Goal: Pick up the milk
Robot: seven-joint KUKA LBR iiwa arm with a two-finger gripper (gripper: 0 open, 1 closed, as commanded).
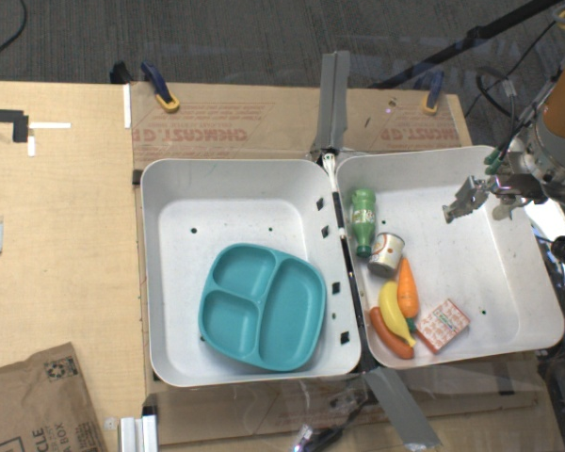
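Milk carton (443, 325): a small, flat, white-and-red box lying on its side in the right bin (508, 172), toward that bin's front edge, just beside the banana (393, 310) and carrot (408, 288). It is probably light, with thin card walls that dent under hard pressure and a smooth printed skin that may slip. The best hold seems to be across its two narrow sides, since the broad face lies upward. Claw (461, 202): hangs over the bin's rear right part, well apart from the carton; whether its fingers are apart or together cannot be told. The bin floor is smooth and white, and its free space lies right of the carton. The left bin (169, 182) holds a teal tray (262, 307). The worktop (56, 252) is bare wood.
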